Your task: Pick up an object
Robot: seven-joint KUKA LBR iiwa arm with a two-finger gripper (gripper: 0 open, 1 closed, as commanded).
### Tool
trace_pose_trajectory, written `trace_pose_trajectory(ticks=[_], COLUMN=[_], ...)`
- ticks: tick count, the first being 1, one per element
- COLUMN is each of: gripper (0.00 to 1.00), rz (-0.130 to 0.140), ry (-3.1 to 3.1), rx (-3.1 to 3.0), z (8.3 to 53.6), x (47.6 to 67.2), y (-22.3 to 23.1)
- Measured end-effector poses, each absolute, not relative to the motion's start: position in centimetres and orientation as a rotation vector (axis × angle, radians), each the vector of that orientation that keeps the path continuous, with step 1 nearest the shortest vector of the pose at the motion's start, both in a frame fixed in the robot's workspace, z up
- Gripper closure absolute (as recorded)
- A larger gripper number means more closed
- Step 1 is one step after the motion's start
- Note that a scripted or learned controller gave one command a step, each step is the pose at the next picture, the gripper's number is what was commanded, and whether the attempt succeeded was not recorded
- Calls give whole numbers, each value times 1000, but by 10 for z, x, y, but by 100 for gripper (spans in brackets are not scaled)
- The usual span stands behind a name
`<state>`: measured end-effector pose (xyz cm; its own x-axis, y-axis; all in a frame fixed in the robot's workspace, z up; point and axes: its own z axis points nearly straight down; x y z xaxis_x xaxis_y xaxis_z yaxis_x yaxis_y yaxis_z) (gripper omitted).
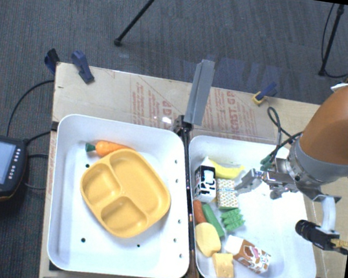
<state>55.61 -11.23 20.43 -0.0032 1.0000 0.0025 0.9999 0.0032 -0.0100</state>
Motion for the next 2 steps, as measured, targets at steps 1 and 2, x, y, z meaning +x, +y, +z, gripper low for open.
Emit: trace_pose_trajectory(ticks=[1, 2], gripper=[0, 100], rz=[4, 11], ry=[-2246, -2230], rx=[-2189, -2190], z=[84, 89], x=[522, 521], y=[-99, -100])
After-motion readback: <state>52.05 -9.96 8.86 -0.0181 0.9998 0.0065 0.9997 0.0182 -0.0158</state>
